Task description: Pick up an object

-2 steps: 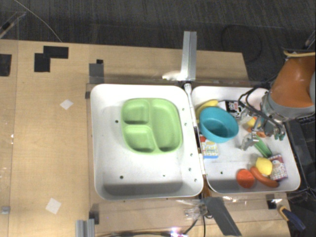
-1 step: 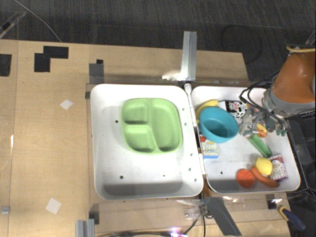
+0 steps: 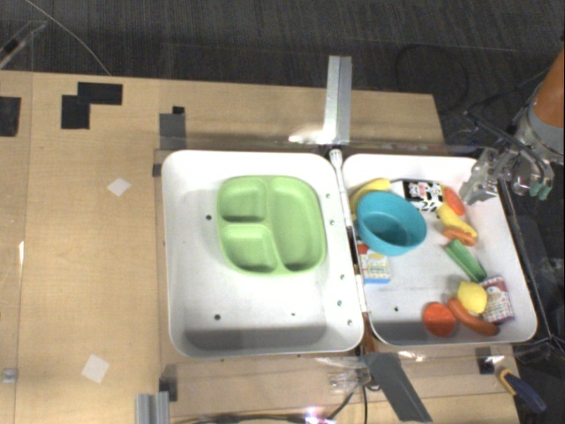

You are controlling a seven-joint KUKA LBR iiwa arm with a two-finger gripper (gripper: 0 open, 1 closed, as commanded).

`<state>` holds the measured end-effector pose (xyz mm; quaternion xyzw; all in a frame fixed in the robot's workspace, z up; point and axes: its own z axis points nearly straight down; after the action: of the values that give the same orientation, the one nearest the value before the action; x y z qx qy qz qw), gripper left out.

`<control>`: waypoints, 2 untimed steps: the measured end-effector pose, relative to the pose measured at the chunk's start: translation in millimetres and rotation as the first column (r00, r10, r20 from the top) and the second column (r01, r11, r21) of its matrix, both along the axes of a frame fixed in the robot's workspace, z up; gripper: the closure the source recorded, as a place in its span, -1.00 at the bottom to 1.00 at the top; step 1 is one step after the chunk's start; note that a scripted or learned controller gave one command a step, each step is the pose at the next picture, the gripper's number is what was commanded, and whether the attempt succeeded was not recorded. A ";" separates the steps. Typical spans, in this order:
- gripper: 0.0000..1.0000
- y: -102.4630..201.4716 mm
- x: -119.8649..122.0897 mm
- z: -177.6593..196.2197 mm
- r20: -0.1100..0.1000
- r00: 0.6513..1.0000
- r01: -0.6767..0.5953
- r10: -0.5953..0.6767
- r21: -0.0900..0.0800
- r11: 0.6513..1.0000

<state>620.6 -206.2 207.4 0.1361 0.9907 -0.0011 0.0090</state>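
I see the hand [image 3: 484, 184] hovering over the right bin's [image 3: 521, 263] far right corner, tilted leftward; its grip I cannot tell.

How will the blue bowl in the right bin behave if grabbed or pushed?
The blue bowl looks rigid, probably light plastic. It lies tilted against a yellow item, so a push may rock it. Smooth rim: could slip.
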 end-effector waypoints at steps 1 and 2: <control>1.00 1.6 40.4 42.4 -0.003 0.994 0.109 -0.109 0.003 0.994; 1.00 2.6 42.9 56.5 0.009 0.994 0.105 -0.105 0.001 0.994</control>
<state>663.5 -203.6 263.9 0.1879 0.9821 -0.0005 0.0133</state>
